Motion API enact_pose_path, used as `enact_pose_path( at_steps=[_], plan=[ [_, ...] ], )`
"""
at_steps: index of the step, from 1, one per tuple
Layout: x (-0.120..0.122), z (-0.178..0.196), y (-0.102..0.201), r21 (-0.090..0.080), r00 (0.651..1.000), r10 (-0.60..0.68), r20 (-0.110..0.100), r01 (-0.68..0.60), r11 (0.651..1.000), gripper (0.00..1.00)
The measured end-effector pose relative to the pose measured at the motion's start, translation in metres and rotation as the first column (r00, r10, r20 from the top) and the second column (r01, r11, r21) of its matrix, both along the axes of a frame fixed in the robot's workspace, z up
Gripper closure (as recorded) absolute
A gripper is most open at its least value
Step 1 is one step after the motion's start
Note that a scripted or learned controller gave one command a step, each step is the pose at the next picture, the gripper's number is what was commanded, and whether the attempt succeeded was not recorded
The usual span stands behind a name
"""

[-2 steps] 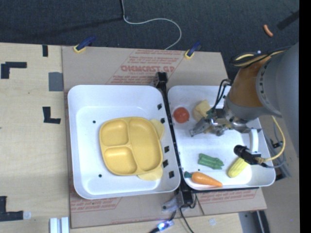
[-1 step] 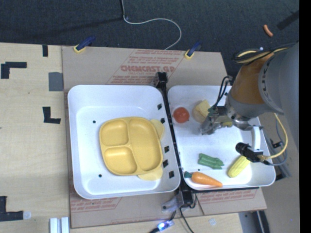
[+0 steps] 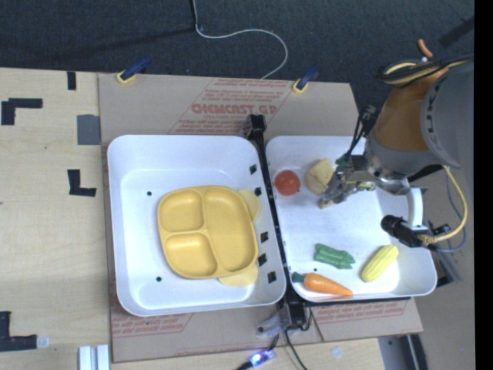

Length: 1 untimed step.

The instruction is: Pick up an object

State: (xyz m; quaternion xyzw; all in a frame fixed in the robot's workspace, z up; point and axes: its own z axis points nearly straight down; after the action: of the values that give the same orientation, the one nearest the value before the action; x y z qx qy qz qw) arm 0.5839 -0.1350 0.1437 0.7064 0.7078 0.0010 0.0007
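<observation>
Pale yellow food piece (image 3: 319, 174) sits upper middle of the right bin (image 3: 400, 290), beside a tomato (image 3: 287, 182). Gripper (image 3: 336, 193) is low just right of it; jaw state unclear, nothing visibly held. Corn (image 3: 380, 262), green veg (image 3: 333, 256), carrot (image 3: 327, 285) lie lower right, apart.

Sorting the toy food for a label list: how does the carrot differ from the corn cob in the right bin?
The carrot is orange and tapers to a point; the corn cob is yellow and blunt at both ends. The carrot lies nearly level along the bin's near wall, while the corn cob lies tilted, further right. Both lie flat in the right bin, apart from the tool.
</observation>
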Motion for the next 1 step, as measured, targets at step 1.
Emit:
enact_pose_path(
  at_steps=[1],
  plan=[
    [-0.0082,0.0514,0.0052,0.000,1.000,0.000,0.001,0.000,1.000,1.00]
  ],
)
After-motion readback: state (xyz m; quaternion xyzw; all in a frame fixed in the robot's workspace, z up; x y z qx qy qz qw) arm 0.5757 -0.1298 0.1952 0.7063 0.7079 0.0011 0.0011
